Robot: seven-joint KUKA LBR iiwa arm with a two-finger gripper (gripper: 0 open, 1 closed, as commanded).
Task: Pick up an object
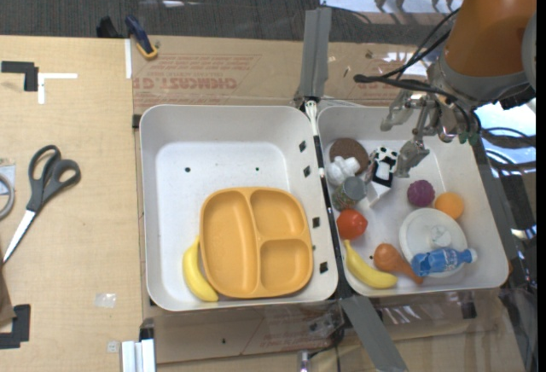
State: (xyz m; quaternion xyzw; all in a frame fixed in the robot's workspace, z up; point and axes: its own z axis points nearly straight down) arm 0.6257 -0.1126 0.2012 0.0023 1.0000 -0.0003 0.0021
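Your gripper [408, 159] hangs over the upper part of the right bin [490, 217], and its fingers [417, 150] look spread apart with nothing caught between them. The closest candidate is the small black-and-white plush toy [384, 165], which sits just beside the fingertips, to their left and slightly below in the camera view. You would probably need only a short shift toward the bin's centre divider before descending. It is compact and roughly round, so no long axis dictates your wrist angle.

The other things in that bin lie lower in the view, farther from the fingers. The purple ball [420, 192] and the orange fruit [450, 206] are smooth and rounded and may roll under a pinch. The red tomato [351, 223] is glossy. The banana [368, 270] in this bin curves along the near wall, its long axis running left to right. A blue plastic bottle [441, 260] lies on its side across a white round lid [432, 233], also left to right. A brown bowl-like piece [348, 154] holds something white.

The left bin [223, 144] carries a hard yellow divided plate [256, 241], with a second banana [195, 274] tucked under its edge. Both are well apart from your gripper.
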